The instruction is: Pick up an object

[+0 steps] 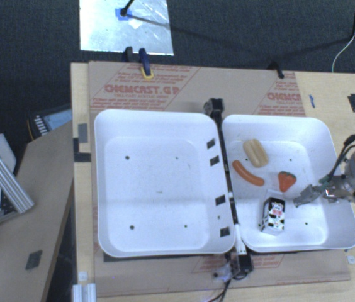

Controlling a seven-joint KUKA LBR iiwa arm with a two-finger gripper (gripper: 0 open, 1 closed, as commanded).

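The right bin [316,128] holds a tan bun [255,152], an orange-red sausage [248,173], a small red strawberry-like toy [287,180] and a black-and-white cow-patterned box [273,214]. My gripper [308,195] reaches in from the right over the right bin's near-right part. It is just right of the red toy and up-right of the cow box, touching neither as far as I can see. Nothing shows in its grasp.
The left bin [105,187] lies beside the right one, with a black hinge strip [223,168] between them. Both rest on a cardboard sheet [165,88]. A shiny metal plate [126,17] lies on the floor beyond the bench.
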